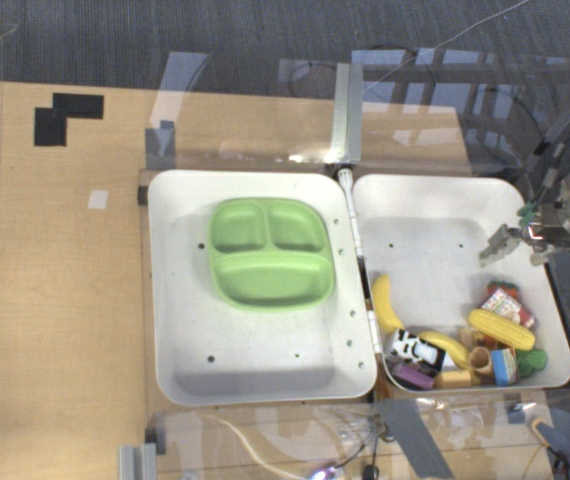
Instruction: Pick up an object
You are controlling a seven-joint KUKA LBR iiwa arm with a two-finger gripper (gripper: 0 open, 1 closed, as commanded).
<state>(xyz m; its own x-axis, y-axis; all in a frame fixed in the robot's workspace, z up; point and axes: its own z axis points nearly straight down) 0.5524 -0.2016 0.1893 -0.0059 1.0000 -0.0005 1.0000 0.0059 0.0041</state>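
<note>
two white bins sit side by side; the left bin [180, 368] has a green plate [270, 251], and the right bin [435, 208] has toys in its near corner, a banana [385, 303] and corn [502, 329] among them. my claw [510, 238] hangs over the right bin's right side, above the toys and holding nothing; i cannot tell how far it is open

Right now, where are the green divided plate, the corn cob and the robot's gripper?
green divided plate [270, 251]: camera view, on the ridge between its compartments.
corn cob [501, 329]: camera view, middle of its yellow body.
gripper [510, 238]: camera view, between the fingertips, above the right bin.
</note>
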